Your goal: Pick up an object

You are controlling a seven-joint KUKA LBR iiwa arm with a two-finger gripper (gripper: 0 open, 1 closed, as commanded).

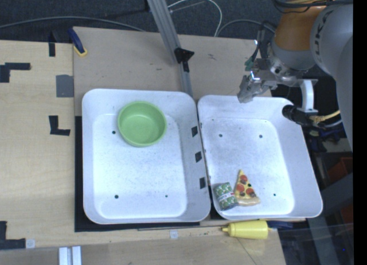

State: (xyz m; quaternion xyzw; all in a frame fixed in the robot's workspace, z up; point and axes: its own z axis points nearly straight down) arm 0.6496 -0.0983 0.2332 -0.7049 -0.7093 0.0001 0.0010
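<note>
Yellow and squeezy, a plastic mustard bottle (249,229) is lying on its side on the bench, just outside the front rim of the right white plastic bin (298,160). Inside that bin, in its front corner, two small toys are being kept side by side — a flat toy pizza slice with red dots (246,189) and a small green-patterned packet (224,195). They are touching or almost touching. In the left white plastic bin (97,160), a round light-green plastic bowl (141,123) is sitting upright near the back.

The two-finger metal gripper (248,93) is being held above the back rim of the right bin, well apart from the toys. It is hanging from the grey arm with the orange band (304,14), which is reaching in from the right. Nothing is seen between its tips. Whether they are spread or pressed together cannot be told — they are too small and blurry.

Nothing is being picked up yet, so the task is judged to be at its start: a thing is being chosen and reached for. Next, the gripper probably needs to be moved toward the front of the bin and lowered over one toy. Care is needed, since the two toys are so close that one could be bumped while the other is being grabbed.
</note>
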